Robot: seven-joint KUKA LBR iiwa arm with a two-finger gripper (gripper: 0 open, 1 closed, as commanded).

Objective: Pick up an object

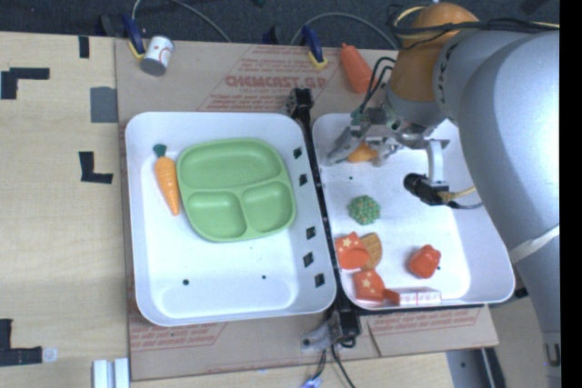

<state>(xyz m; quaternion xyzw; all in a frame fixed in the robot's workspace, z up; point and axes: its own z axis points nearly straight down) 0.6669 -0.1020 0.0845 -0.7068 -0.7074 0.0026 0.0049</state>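
- The likely target was a small orange object (364,154) in the right bin (473,273), near that bin's eleven-o'clock corner; it lay directly beneath the gripper (356,141), so most of it was hidden and its kind could not be told.
- The visible part ran roughly from nine o'clock to three o'clock, which suggested a long axis across the bin; which end led could not be judged.
- The gripper stood low over that object, its grey fingers (340,147) slanting toward eight o'clock; whether they were spread, closed, or closed around the object could not be made out; nothing was clearly seen between them.
- The arm (509,132) came in from three o'clock, its orange band (420,59) above the wrist; that placement read as a descent or grasp attempt at the bin's upper end, where the object sat apart from the others.
- At about six o'clock from the gripper lay a green round piece (365,210); further on toward six o'clock sat an orange-and-red cluster (358,252) with a red-orange slice (371,286) just below it; a red pepper-like toy (424,261) lay at four o'clock from the green piece, well apart.
- The loose toys probably lay scattered as pick candidates; the spacing left each reachable.
- The left bin (150,268) held a green divided plate (238,188) and a toy carrot (166,182) just beside the plate at nine o'clock, its long axis near twelve to six, green top at twelve o'clock.
- An orange cone-like piece (356,68) lay outside the bins on the cardboard (245,86), at twelve o'clock from the gripper.
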